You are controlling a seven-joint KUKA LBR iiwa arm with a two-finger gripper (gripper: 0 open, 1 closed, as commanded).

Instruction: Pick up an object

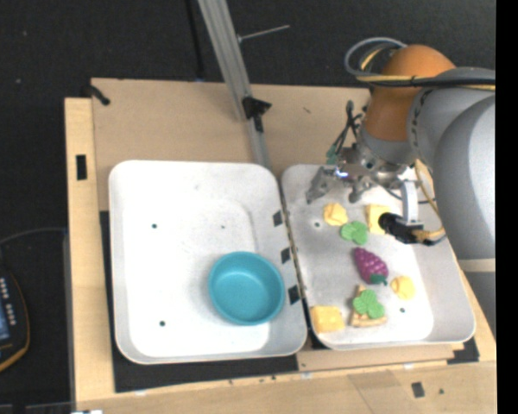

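My gripper [337, 188] hangs over the far end of the right bin [440, 322], its two fingers spread open with nothing between them. Just below it lies a small yellow piece [335, 214], beside a green leafy piece [355, 231] and a pale yellow block [376, 217]. Nearer the front are a purple bunch of grapes [370, 266], a little yellow lump [402, 286], a green-topped orange piece [368, 308] and a yellow wedge [327, 319].
The left bin [155, 197] holds a blue bowl [246, 287] near its front right corner. A slanted metal pole [229, 59] rises behind the bins. The grey arm [466, 171] covers the right bin's far right side.
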